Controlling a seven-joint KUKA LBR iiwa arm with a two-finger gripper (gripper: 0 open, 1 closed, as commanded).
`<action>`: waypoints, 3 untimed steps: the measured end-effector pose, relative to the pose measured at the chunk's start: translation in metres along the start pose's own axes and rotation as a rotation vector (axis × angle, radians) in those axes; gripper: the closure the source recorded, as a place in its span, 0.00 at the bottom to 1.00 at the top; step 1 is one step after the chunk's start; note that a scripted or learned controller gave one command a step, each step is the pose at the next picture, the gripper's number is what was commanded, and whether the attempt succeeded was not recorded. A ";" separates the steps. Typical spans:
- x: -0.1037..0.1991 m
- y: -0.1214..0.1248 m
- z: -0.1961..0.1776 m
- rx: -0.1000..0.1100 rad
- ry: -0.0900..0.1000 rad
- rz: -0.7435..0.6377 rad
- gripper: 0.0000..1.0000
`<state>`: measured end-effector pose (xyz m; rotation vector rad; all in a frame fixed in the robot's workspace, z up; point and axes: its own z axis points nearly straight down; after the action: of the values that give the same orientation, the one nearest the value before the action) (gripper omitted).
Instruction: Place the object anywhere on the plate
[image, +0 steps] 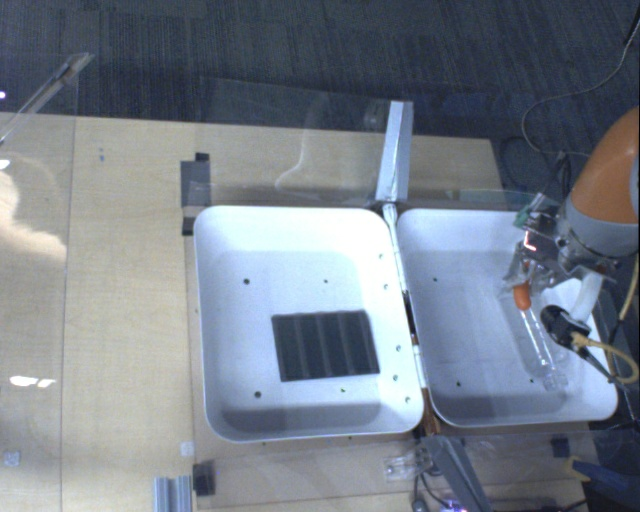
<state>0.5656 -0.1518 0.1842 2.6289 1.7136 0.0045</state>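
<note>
One small orange object (521, 296), right bin (450, 300)

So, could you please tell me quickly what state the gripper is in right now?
Gripper: over the right bin, by a small orange object; whether it is open, shut or holding anything cannot be told.

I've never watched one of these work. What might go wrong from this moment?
1. The small orange object sits under the gripper in the right bin, so a grab could miss it.
2. The dark ridged plate lies in the left bin; the object could drop while crossing the raised rims between.
</note>
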 end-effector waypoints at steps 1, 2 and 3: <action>0.033 0.012 -0.056 -0.002 0.000 -0.207 1.00; 0.092 0.005 -0.110 -0.002 0.001 -0.158 1.00; 0.093 0.006 -0.120 -0.007 0.001 -0.168 1.00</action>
<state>0.6085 -0.0686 0.3047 2.4711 1.9250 0.0119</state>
